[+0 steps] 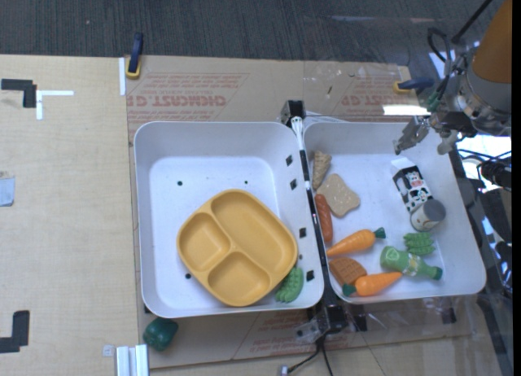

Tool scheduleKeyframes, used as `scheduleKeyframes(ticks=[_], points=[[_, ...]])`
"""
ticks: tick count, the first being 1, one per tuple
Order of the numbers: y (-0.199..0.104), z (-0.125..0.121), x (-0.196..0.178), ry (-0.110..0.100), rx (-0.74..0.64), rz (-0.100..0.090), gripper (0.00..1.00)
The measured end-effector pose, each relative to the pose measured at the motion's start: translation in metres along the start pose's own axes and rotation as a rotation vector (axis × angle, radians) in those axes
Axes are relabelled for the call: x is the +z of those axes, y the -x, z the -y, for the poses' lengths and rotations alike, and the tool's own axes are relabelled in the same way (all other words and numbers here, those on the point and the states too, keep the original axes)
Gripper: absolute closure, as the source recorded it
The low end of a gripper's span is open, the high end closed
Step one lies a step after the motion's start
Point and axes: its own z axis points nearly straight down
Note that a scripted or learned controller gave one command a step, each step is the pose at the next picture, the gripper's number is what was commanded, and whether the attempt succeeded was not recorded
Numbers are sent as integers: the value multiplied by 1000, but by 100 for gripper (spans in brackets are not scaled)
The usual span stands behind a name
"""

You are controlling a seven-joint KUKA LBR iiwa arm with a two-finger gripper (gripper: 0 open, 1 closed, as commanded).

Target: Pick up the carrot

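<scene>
**Ana:** Two white bins sit side by side on the tabletop point(65, 228). Reading from the left: the left bin point(155, 203) holds a yellow divided plate point(236, 246) with a green vegetable point(291, 285) at its lower right edge.

**Ben:** And the right bin point(456, 228)?

**Ana:** Along its left wall there's a sausage point(325, 218) and a bread slice point(340, 196). Then carrots, two of them: the upper carrot point(355, 242) lies slanted mid-bin, and the lower carrot point(378, 282) lies near the front wall, just beside a green bottle point(409, 263). Further right is a cow-print carton point(411, 187) touching a grey can point(427, 215).

**Ben:** Where's the gripper point(430, 132)?

**Ana:** High at the bin's back right corner, well apart from both carrots. Its jaws look spread, pinching nothing.

**Ben:** So which one to take?

**Ana:** I'd judge the upper carrot easier; it has bare floor on both long sides. Come down over its orange middle, jaws across its width, not along it. The lower one crowds the bottle and a waffle-like piece point(348, 268), so a fingertip could snag there.
</scene>
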Motion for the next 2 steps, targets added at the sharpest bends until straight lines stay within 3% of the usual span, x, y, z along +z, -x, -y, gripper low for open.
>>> scheduleKeyframes(ticks=[1, 2], points=[[-61, 56, 55, -1, 10, 0, 0], [-70, 109, 138, 2, -269, -1, 0]])
